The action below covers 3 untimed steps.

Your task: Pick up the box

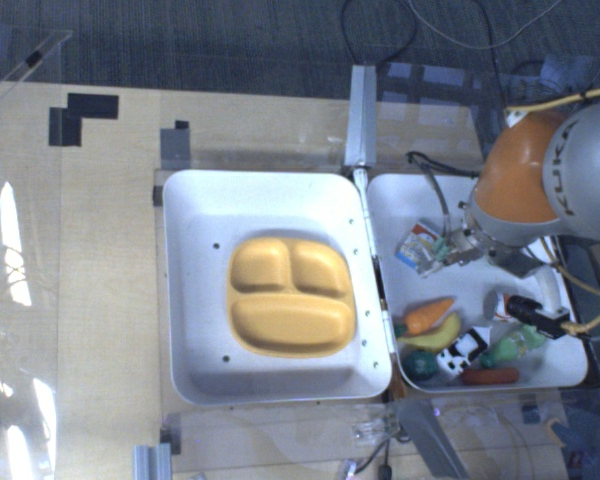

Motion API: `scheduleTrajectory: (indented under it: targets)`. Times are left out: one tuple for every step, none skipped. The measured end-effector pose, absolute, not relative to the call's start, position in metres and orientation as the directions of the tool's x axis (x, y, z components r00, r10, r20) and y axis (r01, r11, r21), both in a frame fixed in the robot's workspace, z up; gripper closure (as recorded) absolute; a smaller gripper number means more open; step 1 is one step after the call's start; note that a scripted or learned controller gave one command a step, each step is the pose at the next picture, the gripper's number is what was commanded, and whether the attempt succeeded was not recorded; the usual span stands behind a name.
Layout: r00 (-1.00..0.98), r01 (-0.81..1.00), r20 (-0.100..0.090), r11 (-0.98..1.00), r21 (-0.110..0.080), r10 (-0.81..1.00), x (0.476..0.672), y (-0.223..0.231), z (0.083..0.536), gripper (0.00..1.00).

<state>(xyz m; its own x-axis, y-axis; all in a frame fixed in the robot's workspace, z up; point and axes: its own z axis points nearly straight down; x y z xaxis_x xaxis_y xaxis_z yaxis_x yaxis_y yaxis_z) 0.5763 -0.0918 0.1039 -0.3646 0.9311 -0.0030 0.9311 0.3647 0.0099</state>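
The box [416, 246] is a small white carton with blue and red print. It lies in the upper left part of the right bin [390, 203]. My gripper [448, 251] hangs low over that bin, right beside the box's right edge and seemingly touching it. The grey arm with its orange band [515, 183] comes in from the right and hides the bin's upper right part.
The left bin [190, 268] holds a yellow divided plate [288, 295]. Along the right bin's front lie a carrot [430, 314], a banana [436, 335], a black-and-white toy [467, 347], a red pepper [491, 375] and a green item [512, 345]. Cables trail behind the arm.
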Motion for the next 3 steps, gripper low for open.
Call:
scheduleTrajectory:
  targets:
    - [-0.365,0.931,-0.003,0.365,0.010,0.931,0.576,-0.092,0.104,0.00]
    - [-0.205,0.979,-0.003,0.205,0.008,0.979,0.635,-0.100,0.087,0.00]
    - [-0.210,0.978,-0.002,0.210,0.005,0.978,0.635,-0.099,0.098,1.00]
